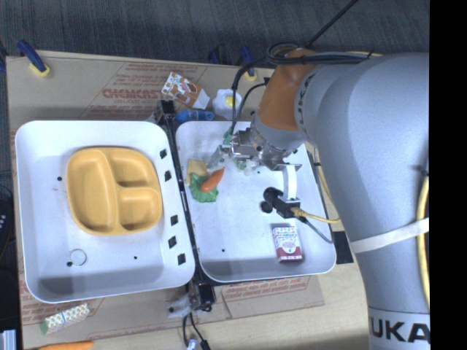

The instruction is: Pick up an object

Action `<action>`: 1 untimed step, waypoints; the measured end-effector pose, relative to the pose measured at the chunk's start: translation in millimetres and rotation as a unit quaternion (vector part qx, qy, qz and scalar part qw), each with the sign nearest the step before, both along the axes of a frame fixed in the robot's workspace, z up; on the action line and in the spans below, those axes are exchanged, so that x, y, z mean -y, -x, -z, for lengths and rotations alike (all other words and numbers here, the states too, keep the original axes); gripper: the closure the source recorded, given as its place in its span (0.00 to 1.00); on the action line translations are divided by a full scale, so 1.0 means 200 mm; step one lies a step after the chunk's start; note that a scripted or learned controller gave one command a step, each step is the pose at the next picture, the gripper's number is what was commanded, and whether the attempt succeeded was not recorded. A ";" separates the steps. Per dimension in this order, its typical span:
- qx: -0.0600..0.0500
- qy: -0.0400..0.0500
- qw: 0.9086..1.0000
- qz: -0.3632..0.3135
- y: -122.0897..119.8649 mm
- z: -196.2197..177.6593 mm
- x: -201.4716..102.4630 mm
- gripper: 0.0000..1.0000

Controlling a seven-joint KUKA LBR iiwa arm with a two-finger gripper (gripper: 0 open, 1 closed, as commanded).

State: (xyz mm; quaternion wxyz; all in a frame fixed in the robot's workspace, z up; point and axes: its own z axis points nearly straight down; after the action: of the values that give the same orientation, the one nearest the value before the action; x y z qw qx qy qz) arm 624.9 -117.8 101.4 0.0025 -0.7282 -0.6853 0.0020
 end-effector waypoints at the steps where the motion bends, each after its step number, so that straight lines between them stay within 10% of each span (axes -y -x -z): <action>1: 0.000 0.000 1.000 -0.002 0.00 -0.06 0.00 1.00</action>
State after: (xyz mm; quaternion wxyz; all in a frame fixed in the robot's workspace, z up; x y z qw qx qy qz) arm 625.8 -117.7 112.6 0.0026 -0.7268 -0.6869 0.0020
